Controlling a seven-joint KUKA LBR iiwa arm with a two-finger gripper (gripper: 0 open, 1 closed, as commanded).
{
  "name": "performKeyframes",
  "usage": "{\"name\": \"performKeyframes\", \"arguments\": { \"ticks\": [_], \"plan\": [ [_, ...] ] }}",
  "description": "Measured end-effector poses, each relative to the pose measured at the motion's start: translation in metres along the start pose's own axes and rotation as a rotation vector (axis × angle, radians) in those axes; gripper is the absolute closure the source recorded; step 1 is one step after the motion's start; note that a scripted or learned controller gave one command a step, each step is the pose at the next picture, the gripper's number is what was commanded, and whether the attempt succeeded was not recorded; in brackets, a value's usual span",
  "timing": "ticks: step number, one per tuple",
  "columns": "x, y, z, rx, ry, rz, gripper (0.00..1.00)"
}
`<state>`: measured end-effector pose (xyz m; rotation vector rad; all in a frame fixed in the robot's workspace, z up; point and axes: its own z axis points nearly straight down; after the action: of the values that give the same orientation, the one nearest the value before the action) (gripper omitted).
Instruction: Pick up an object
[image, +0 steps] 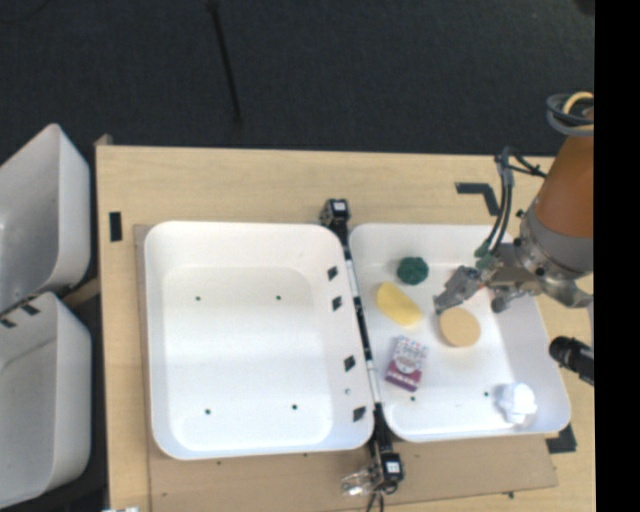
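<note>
1. The gripper hangs over the right bin, its fingers spread apart with nothing between them
2. Just below and beside the fingertips lies a round tan disc on the bin floor (whether a finger touches it cannot be told)
3. A yellow oblong piece rests to the left of the disc, near the bin's inner wall
4. A dark green ball sits above the yellow piece
5. A small purple-and-white packet lies lower down, and a crumpled white object rests in the bin's lower right corner
6. The left bin adjoins the right one on the wooden bench
</note>
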<state>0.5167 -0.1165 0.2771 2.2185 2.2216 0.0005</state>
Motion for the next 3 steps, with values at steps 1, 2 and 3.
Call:
{"name": "performKeyframes", "arguments": {
  "ticks": [1,2,3],
  "plan": [
    [-0.001,0.001,-0.011,-0.002,-0.001,-0.001,1.00],
    [0.064,-0.022,-0.063,-0.004,0.002,-0.007,1.00],
    [0.124,-0.004,-0.117,-0.006,0.002,-0.009,1.00]
  ]
}}
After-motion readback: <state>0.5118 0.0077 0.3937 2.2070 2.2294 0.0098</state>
